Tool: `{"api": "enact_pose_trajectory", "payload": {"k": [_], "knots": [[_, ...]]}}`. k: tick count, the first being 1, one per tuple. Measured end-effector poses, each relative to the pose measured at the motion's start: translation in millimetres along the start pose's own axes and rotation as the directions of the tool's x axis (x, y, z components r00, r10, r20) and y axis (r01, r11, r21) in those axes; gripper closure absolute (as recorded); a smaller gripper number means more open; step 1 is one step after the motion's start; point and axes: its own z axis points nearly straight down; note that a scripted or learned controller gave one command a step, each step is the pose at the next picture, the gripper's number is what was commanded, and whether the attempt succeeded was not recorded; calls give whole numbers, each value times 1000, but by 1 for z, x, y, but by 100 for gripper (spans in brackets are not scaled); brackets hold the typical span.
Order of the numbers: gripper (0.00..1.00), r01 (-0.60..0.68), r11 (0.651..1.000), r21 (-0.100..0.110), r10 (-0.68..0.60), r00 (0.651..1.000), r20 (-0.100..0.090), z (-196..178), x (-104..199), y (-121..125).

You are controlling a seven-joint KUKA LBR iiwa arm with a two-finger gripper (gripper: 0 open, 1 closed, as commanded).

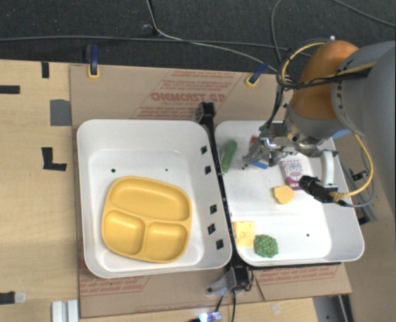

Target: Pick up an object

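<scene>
My gripper (258, 157) hangs low over the back left part of the right bin (318, 250), reached in from the right under the orange-banded wrist. A green cucumber-like piece (228, 154) lies just to its left, near the divider, apart from it. A small purple and white packet (291, 170) lies to the right of the gripper, partly under the arm. Toward the bin's middle sits a yellow chunk (283, 194). At the front left lie a yellow square piece (243, 232) and a green broccoli-like piece (265, 245).
The left bin (90, 146) holds a yellow divided plate (146, 217). A black divider (214, 180) separates the two bins. Cables loop around the wrist (321, 79) and trail along the right bin's right side.
</scene>
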Motion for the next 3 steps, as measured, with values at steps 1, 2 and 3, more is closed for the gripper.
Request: {"api": "enact_pose_trajectory", "payload": {"k": [1, 2, 3], "knots": [[100, 1, 1000, 0, -1, 1000, 0, -43, -4, 1], [100, 1, 1000, 0, -1, 1000, 0, -89, -3, 9], [100, 6, 1000, 6, -6, 1000, -2, -78, 57, 11]]}}
